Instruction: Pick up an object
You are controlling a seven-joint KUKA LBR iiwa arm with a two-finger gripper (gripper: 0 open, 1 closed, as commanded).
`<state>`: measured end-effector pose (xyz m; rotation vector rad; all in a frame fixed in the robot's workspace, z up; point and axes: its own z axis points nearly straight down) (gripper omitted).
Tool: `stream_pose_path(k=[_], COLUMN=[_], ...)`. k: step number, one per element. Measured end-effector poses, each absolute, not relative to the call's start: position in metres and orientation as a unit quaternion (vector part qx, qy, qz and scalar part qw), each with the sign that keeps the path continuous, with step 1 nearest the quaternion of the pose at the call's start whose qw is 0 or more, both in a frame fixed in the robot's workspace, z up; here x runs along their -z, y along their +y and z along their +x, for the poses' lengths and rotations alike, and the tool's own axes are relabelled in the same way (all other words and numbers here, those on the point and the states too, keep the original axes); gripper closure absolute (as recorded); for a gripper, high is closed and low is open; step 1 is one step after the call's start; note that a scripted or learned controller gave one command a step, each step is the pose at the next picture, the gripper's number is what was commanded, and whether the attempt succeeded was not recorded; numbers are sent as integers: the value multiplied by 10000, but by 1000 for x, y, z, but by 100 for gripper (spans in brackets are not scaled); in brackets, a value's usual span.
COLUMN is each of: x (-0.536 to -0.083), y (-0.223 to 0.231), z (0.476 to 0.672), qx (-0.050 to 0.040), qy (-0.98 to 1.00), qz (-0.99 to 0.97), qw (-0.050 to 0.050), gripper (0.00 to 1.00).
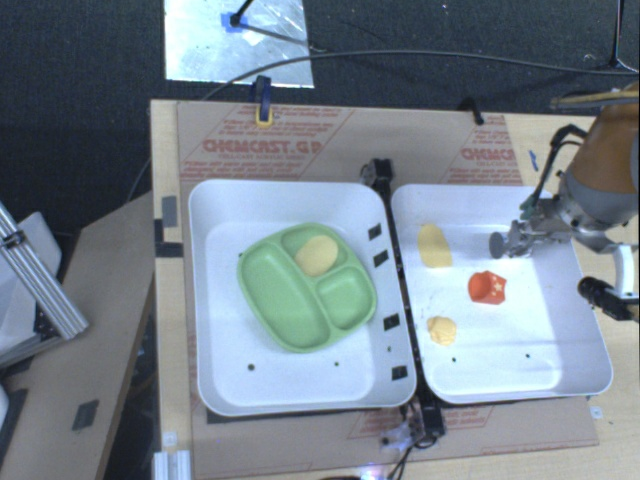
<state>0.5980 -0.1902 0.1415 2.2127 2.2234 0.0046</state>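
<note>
In the right bin lie a red object, a pale yellow block and a small yellow lump. My gripper hangs over the right bin's upper part, just above and slightly right of the red object, with nothing seen between its fingers. The arm comes in from the right edge. In the left bin a green divided plate holds a yellow rounded piece in its top compartment.
Both bins rest on a cardboard sheet on the bench. A blue and yellow clamp sits at the board's far edge. A black clip stands between the bins at the back. Cables run along the far floor.
</note>
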Motion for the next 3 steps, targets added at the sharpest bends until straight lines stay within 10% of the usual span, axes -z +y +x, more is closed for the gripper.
stream_pose_path(k=[3], x=[-238], y=[-145], z=[596], qx=[-3], qy=[7100], qz=[7042], qw=[0], gripper=[100])
